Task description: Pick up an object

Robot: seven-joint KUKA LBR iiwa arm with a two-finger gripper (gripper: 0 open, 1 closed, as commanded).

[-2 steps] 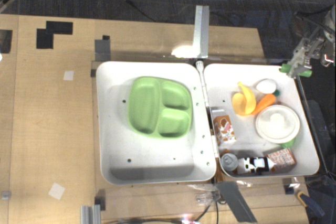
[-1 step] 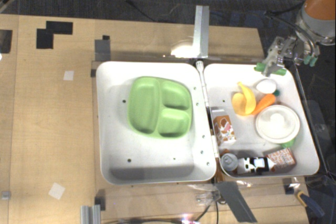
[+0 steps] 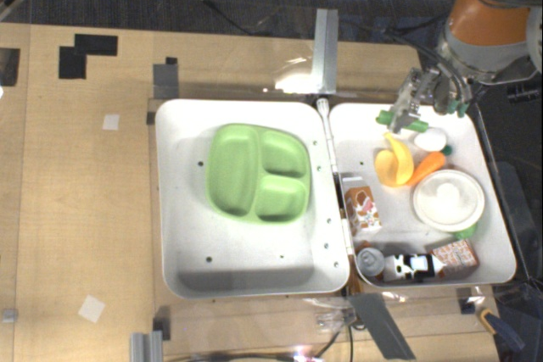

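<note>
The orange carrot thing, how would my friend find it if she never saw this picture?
Tell her to look in the right bin, the crowded one. Near its top sits a yellow banana, and above the round white bowl lies the carrot. It is the only orange, pointy thing, wedged between the two.

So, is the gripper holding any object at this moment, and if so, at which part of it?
It cannot be told. The gripper hangs over the far end of the right bin, just above the yellow banana and a small white object, with nothing clearly between its fingers.
</note>
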